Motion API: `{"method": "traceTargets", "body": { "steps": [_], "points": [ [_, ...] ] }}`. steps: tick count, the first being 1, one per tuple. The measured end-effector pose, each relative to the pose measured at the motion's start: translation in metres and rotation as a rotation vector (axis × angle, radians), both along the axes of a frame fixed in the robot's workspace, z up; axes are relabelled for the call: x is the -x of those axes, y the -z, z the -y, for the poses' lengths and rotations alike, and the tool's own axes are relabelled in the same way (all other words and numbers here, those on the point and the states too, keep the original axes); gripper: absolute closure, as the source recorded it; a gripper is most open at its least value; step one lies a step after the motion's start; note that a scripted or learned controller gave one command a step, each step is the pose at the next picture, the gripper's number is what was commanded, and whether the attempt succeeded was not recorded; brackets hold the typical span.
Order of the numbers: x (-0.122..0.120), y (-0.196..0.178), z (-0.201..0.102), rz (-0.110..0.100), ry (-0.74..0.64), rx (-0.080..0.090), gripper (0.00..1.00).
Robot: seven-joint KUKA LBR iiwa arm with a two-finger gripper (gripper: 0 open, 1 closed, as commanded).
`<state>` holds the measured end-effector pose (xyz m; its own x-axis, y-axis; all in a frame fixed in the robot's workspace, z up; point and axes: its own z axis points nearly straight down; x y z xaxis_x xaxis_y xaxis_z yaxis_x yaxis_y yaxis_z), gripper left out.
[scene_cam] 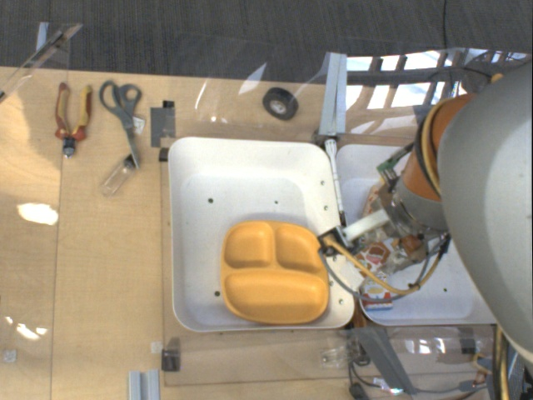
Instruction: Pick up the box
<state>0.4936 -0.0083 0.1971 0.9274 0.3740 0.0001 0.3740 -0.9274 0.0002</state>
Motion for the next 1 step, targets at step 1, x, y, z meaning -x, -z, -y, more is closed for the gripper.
{"method": "traceTargets", "body": {
  "steps": [1],
  "points": [
    [-0.0637, -0.0480, -0.0002, 0.001, 0.142, 0.000, 1.00]
  ]
}}
